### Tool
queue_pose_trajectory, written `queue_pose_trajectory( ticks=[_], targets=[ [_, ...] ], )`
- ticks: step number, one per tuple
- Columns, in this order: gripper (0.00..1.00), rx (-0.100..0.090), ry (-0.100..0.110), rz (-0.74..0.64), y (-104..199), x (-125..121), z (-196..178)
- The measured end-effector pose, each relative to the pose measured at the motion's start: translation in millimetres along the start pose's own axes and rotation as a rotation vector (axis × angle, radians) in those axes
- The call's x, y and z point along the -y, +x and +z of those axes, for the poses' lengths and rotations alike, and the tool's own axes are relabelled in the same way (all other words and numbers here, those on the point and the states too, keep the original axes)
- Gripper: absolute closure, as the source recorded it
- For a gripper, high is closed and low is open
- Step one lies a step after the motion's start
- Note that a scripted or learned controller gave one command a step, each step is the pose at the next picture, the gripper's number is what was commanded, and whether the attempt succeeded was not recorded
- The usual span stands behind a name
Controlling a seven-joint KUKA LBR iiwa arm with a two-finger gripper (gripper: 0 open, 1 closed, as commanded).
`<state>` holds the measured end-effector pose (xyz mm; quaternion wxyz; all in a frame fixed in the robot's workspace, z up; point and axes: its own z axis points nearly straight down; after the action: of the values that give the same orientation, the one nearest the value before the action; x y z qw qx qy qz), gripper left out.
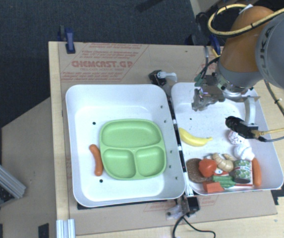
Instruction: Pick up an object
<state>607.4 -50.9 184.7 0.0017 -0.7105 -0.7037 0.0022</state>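
My pincer (200, 104) hovers with nothing visibly held, opening unclear; banana (195, 138) at 6 o'clock could skid off curved.

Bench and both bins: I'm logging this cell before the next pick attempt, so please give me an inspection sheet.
Surface: bench bearing left bin and right bin.
Job's things: banana apart from a pile of toy food in the right bin's near end.
Clutter: green divided plate and sausage in the left bin.
Grippers: gripper over the right bin's far end, nothing seen held.
Cables: yellow cable looped at the wrist; black lead at the near edge.
Surroundings: dark carpet.
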Motion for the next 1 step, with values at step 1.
queue_pose_trajectory(
  ticks=[1],
  targets=[
    [1.0, -0.001, -0.01, -0.013, 34.1, -60.9, -3.3]
  ],
)
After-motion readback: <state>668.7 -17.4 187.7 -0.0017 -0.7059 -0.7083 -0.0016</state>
